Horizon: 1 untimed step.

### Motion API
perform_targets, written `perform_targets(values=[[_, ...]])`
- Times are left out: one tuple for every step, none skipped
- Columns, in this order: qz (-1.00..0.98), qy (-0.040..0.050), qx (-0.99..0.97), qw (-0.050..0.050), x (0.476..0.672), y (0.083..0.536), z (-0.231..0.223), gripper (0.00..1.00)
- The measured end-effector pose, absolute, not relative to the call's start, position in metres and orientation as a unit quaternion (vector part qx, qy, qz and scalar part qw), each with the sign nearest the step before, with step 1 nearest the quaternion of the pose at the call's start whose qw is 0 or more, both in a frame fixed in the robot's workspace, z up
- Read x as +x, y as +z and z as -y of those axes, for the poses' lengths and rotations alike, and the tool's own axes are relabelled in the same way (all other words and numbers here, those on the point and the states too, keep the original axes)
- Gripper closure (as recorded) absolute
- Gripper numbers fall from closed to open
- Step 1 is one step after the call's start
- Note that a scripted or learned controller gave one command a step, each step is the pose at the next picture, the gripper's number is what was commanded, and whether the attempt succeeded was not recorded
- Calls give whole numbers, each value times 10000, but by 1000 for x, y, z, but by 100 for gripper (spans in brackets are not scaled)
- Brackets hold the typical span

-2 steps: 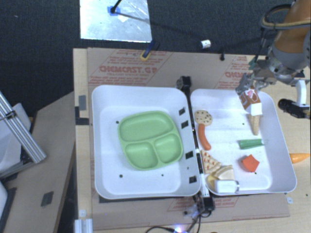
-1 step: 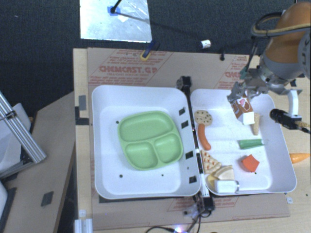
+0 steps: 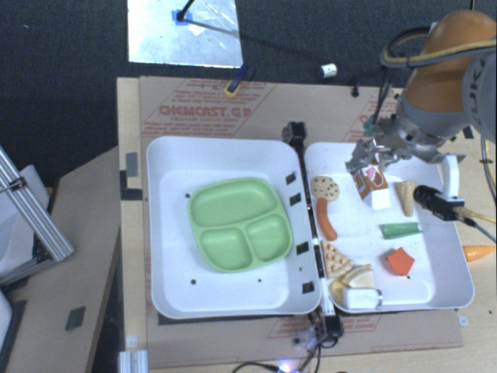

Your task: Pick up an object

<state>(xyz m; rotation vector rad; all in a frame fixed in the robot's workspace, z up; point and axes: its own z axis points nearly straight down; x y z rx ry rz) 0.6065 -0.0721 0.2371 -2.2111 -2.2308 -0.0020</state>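
Observation:
My gripper [image 3: 366, 156] hangs over the back of the right bin [image 3: 446, 286], at the end of the grey arm with its orange band. Directly below and in front of it is a brown and white carton [image 3: 373, 186], which touches or nearly touches the gripper's tip. The view does not show whether the carton is held. Around it lie a cookie [image 3: 324, 186], a red sausage [image 3: 327, 219], a cone [image 3: 406, 197], a green stick [image 3: 400, 228] and an orange-red block [image 3: 399, 262].
A pizza slice [image 3: 335, 258], bread [image 3: 354, 275] and a white block [image 3: 361, 297] sit at the right bin's front left corner. The left bin [image 3: 167, 177] holds a green divided tray [image 3: 237, 224]. A carrot [image 3: 477, 251] lies at the right bin's outer edge.

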Motion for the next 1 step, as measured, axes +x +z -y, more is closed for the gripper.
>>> perform_targets(values=[[7101, 1, -7041, 13, 576, 222, 31, 100]])
